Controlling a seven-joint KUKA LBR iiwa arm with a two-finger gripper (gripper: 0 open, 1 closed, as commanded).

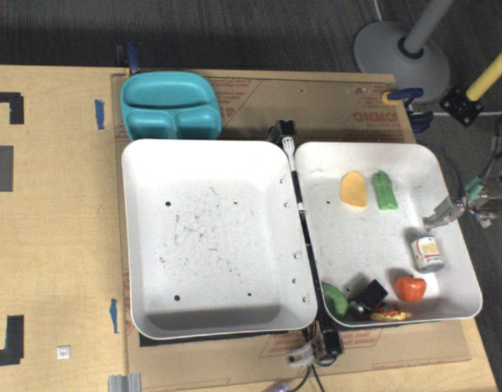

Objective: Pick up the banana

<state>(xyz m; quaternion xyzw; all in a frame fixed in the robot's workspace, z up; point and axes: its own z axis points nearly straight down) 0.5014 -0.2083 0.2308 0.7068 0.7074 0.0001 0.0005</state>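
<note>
Well left of the hand (449,211), banana (354,190) in right bin (373,247); hand's state unclear.

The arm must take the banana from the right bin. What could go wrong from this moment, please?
1. The banana lies close beside a green piece. The pincer, coming from the right, may hit or take that piece instead.
2. An orange-yellow thing near the front could be mistaken for the target.
3. The banana looks short and rounded, so it may slip out of a grasp.
</note>
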